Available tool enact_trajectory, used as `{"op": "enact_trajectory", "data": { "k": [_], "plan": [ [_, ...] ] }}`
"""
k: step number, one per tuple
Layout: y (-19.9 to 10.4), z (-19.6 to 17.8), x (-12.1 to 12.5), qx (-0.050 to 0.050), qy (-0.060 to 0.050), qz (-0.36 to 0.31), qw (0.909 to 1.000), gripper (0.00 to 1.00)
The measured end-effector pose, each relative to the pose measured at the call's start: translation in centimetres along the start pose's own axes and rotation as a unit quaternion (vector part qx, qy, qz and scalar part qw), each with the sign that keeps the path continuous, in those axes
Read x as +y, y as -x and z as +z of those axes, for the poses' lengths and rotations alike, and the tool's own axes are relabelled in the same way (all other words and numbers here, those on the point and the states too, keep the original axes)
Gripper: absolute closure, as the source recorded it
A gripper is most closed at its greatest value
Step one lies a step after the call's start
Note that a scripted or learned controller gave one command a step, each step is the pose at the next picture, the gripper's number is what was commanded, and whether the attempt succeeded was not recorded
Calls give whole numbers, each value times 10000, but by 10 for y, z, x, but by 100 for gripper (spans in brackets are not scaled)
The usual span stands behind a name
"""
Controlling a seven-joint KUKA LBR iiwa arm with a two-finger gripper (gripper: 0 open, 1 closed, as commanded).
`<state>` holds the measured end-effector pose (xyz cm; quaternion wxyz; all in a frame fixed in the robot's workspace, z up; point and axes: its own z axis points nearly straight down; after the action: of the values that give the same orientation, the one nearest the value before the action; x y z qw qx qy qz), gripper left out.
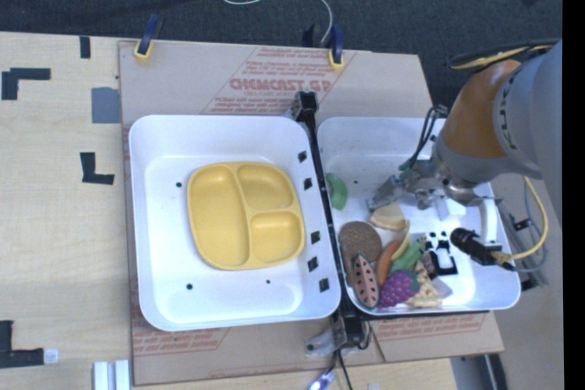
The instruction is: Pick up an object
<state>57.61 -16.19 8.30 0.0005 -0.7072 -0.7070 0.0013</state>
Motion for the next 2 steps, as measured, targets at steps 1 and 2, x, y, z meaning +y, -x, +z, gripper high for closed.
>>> {"op": "enact_trajectory", "data": {
  "k": [1,2],
  "plan": [
    [0,-5,1,5,-30,-9,10000,100],
    [35,-85,15,-4,12,1,10000,100]
  ]
}}
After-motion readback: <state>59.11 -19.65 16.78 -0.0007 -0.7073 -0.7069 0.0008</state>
